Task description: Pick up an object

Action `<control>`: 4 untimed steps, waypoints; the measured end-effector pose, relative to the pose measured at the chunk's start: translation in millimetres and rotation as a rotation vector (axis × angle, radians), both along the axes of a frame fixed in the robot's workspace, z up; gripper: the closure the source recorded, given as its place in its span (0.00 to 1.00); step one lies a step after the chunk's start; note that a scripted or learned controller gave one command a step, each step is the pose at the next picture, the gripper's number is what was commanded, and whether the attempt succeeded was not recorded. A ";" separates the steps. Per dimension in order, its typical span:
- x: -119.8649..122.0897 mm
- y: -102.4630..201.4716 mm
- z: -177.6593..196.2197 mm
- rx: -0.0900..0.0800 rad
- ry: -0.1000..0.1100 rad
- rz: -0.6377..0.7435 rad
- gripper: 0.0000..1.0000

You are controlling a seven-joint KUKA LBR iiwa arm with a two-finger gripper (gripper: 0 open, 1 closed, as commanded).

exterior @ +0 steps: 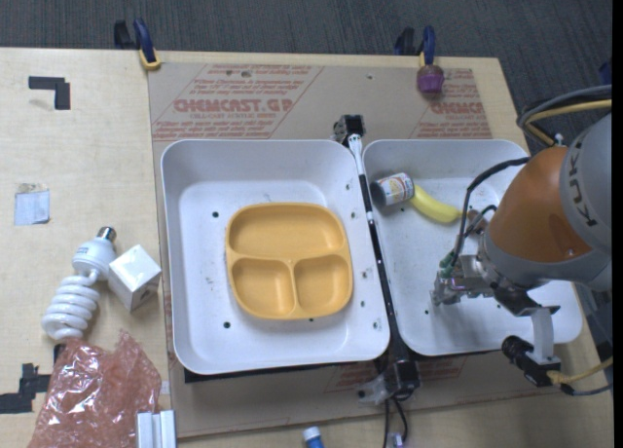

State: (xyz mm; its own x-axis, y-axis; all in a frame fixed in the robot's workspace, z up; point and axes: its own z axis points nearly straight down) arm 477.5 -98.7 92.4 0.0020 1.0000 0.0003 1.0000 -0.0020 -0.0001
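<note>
banana and a small can lie in the right bin, up and left of the gripper; whether its fingers are spread cannot be told; yellow tray sits far left

Spiral bulb, white cube, crinkled pink plastic seen on bench left of bins; purple clamp at board's top edge.

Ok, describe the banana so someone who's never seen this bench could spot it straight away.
Find the right bin of the two white ones. Near its far left corner lies the banana, one end beside a small labelled can. It is the one curved yellow thing there; the can is short, round and pale.
</note>
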 end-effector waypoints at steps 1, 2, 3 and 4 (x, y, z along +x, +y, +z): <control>1.4 -0.4 9.9 -0.001 -0.003 -0.001 1.00; 46.2 42.6 100.1 -0.001 -0.002 0.004 1.00; 46.1 42.6 100.0 -0.001 -0.001 0.004 0.00; 25.4 -9.9 -0.3 -0.001 0.001 0.000 0.00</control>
